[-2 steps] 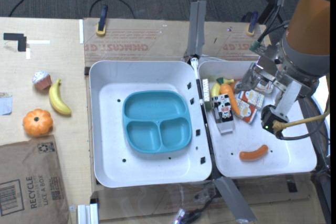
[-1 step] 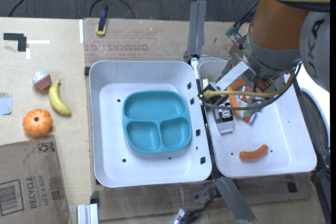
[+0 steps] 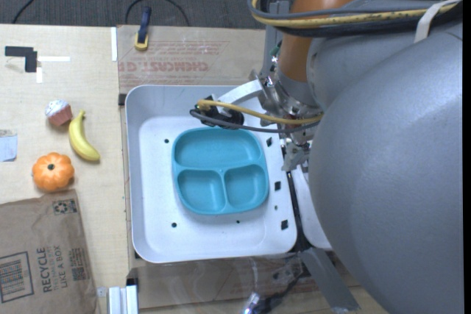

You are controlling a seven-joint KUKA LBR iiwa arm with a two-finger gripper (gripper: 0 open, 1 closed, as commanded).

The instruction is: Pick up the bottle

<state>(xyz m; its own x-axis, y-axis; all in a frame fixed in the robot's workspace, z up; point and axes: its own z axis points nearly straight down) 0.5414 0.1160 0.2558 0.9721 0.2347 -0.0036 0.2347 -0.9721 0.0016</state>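
Observation:
My gripper (image 3: 291,152) hangs over the right rim of the left white bin (image 3: 147,158), just right of a blue three-compartment tray (image 3: 219,170) that lies in the middle of that bin. The grey arm with its orange band (image 3: 324,18) fills the right side of the camera view and covers the right bin.
On the wooden bench left of the bin lie a yellow banana (image 3: 82,137), a small orange pumpkin (image 3: 52,172) and a cupcake (image 3: 58,113). A cardboard sheet (image 3: 40,254) lies at the bottom left. A blue and yellow clamp (image 3: 143,29) sits at the back edge.

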